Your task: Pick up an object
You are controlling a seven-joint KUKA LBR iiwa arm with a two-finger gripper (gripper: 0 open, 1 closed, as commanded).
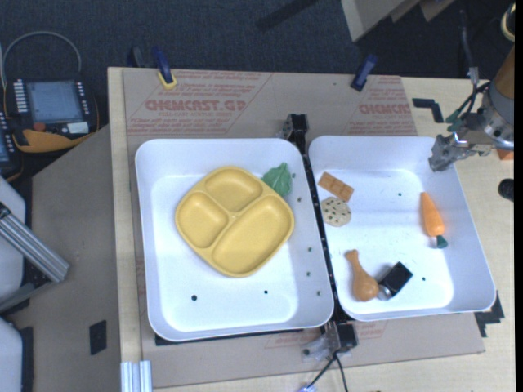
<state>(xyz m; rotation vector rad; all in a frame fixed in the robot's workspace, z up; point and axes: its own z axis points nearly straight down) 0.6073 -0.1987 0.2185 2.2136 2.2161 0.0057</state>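
Observation:
The right bin (384,158) holds several small items: a tan cracker (336,187), a round speckled cookie (335,211), an orange carrot (432,216), a toy chicken drumstick (360,275) and a small black block (395,278). My gripper (444,153) hangs over the right bin's far right corner, above and just beyond the carrot. Nothing shows between its fingers.
The left bin (163,292) carries a yellow divided plate (235,219) with a green leafy toy (279,178) at its far right edge. A cardboard sheet (245,96) lies under both bins. A teach pendant (49,109) sits off the bench at far left.

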